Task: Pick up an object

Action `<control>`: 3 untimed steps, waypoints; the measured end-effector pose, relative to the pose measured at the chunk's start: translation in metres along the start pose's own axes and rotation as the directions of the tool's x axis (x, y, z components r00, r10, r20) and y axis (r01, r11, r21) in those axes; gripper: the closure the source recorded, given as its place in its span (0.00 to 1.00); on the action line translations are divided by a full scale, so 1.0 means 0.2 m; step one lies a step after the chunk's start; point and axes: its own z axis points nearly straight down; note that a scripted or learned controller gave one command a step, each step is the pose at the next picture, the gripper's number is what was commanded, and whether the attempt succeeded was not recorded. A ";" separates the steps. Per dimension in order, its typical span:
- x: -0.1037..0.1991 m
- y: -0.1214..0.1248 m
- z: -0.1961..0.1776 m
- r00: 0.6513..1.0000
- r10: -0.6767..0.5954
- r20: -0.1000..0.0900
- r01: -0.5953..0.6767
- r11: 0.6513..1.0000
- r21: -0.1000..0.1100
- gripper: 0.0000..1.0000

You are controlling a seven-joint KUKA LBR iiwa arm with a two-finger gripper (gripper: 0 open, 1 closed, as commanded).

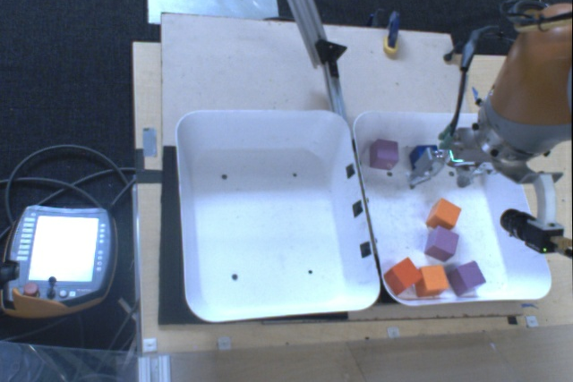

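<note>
pincer [440, 167] low in the far part of the right bin [515, 286], beside a blue block [421, 157] and right of a purple cube [384, 153]; impossible to tell whether closed on the blue block or merely touching. likely placed there for a grasp. more cubes clustered near the bin's near rim: orange [443, 214], purple [441, 242], and three at the edge. open floor between the groups. left bin [269, 210] bare, roomy.

Robotics lab — teach pendant [58, 259] on dark carpet [72, 31], clamped bench [260, 58] — twin white bins [201, 134].
</note>
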 end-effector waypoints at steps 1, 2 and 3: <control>0.00 0.00 -0.01 1.000 0.002 0.000 -0.002 1.000 -0.004 0.00; 0.04 0.00 0.28 1.000 0.002 0.000 -0.002 1.000 0.002 0.00; 0.00 0.01 0.53 1.000 0.003 0.000 -0.003 1.000 0.002 0.00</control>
